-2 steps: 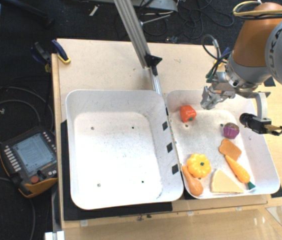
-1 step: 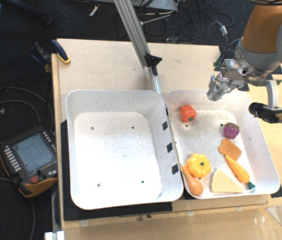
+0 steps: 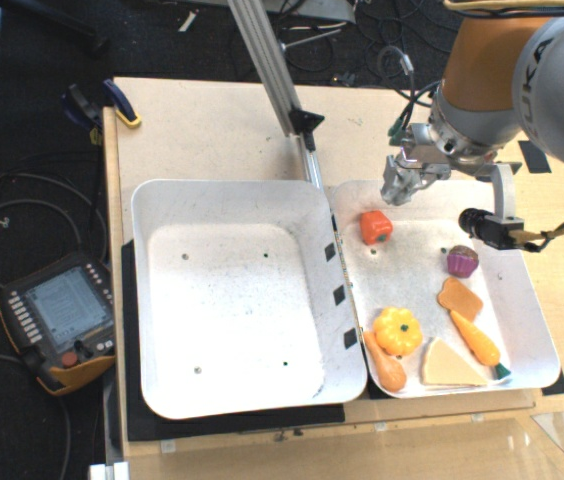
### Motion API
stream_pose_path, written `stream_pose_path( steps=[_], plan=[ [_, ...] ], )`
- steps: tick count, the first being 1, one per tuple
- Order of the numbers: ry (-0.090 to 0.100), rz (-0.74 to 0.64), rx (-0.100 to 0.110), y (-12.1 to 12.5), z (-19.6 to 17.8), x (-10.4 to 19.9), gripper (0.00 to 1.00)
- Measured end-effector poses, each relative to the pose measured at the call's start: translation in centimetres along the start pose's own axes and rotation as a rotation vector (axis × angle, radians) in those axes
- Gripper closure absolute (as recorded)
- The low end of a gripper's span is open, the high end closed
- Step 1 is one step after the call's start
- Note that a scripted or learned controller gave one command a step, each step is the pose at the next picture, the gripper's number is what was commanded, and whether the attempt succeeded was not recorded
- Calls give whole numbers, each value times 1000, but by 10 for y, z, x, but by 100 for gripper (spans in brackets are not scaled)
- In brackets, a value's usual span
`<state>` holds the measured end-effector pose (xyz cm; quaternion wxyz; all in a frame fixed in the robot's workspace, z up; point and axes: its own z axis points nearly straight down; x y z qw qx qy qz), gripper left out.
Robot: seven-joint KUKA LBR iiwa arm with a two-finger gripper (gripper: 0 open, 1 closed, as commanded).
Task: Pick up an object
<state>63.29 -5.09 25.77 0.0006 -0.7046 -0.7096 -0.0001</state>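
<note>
My gripper (image 3: 399,190) hangs over the far left part of the right bin (image 3: 537,308), just above and right of a red pepper-like toy (image 3: 375,227). Nothing shows between its fingers. Further toys lie in the right bin: a purple onion-like piece (image 3: 462,261), an orange-brown slab (image 3: 460,298), a carrot (image 3: 477,340), a yellow pumpkin-like piece (image 3: 398,330), a pale cheese wedge (image 3: 449,364) and an orange sausage shape (image 3: 385,362).
The left bin (image 3: 162,218) stands next to the right one, sharing a raised rim with black clips (image 3: 338,293). A slanted metal pole (image 3: 267,53) rises behind the bins. A teach pendant (image 3: 57,313) lies off the bench at left.
</note>
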Motion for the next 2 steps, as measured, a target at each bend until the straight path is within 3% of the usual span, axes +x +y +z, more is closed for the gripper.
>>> stream_pose_path(
  steps=[2],
  plan=[
    [0, -1, 2, 1, 23, 110, 100]
  ],
)
